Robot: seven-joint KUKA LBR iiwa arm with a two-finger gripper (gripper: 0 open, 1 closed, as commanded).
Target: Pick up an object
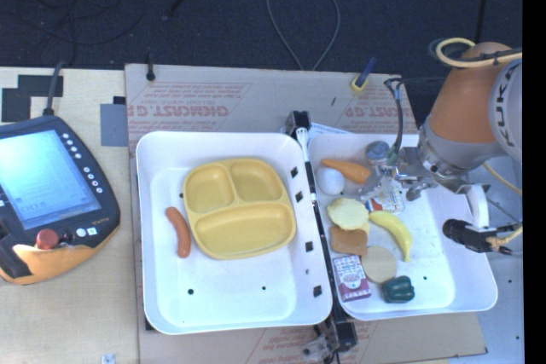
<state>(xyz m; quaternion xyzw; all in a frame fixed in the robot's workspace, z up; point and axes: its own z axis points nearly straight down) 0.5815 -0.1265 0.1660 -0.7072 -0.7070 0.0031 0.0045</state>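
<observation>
Both bins (162, 268) were white. Divided tray (239, 207) was yellow, sausage (178, 231) orange-red. Right of frame: banana (394, 231) yellow, carrot (345, 170) orange, egg (330, 180) white, pepper (397, 290) dark green, packet (351, 277) red and white. Arm band (473, 102) was orange. Surface (64, 303) was pale tan.

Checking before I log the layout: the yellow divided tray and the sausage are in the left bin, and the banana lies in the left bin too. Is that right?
Not quite. The camera view shows the banana in the right bin, among the other food items near the hand. The yellow divided tray and the sausage are in the left bin, as you said.
</observation>
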